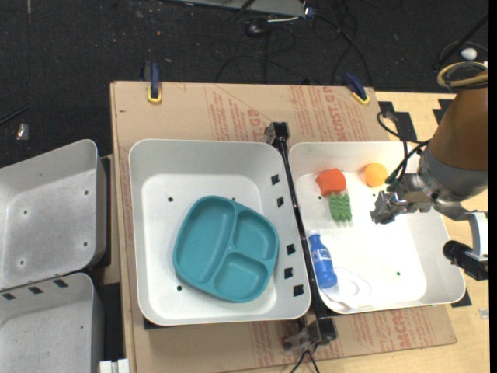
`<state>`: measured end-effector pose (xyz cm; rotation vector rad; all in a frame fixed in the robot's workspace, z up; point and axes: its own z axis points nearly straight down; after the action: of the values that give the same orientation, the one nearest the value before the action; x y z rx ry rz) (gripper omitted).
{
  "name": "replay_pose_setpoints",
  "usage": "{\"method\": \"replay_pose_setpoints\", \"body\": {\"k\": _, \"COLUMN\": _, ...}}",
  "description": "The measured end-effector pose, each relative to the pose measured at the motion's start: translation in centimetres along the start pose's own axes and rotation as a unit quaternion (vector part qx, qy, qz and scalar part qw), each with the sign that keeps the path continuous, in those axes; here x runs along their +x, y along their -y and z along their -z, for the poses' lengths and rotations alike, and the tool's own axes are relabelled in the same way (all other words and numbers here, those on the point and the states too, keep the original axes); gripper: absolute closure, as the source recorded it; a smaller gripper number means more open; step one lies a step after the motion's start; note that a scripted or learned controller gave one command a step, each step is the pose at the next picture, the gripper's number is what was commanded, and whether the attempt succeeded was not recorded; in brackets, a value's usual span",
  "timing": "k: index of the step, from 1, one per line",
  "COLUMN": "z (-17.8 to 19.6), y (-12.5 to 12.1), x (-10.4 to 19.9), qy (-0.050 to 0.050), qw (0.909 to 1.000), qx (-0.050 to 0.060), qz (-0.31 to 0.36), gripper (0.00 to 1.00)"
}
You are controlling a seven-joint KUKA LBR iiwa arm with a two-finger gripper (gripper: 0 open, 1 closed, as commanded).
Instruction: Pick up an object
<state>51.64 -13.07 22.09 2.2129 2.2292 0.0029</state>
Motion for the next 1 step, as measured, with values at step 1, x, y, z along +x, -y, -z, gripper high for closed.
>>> {"method": "replay_pose_setpoints", "body": {"k": 1, "z": 0.76, "y": -1.59, "x": 5.23, "qy": 0.000, "qw": 1.0000, "qx": 0.000, "qz": 0.000, "gripper": 1.00}}
